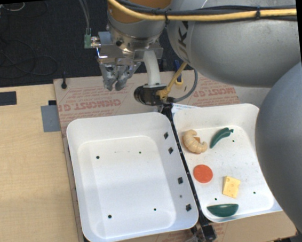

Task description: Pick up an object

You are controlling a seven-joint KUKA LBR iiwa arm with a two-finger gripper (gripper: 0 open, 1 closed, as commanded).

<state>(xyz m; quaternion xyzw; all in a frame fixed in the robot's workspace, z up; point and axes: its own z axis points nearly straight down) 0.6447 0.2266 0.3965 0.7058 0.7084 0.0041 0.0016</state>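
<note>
Croissant lies in right bin, well apart from jaws.

Two bins sit side by side: the left bin and the right bin, which holds a croissant, pepper, disc, wedge and bowl; the gripper hangs beyond the far rim.

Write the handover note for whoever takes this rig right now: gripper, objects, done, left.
Gripper: raised beyond the far edge of the left bin, over the cardboard; nothing seen between its fingers.
Objects, all in the right bin: croissant, green pepper, red disc, yellow cheese wedge, dark green bowl-like piece at the near rim.
Done: nothing picked up.
Left: move over the right bin, descend on one object, close, lift.
</note>
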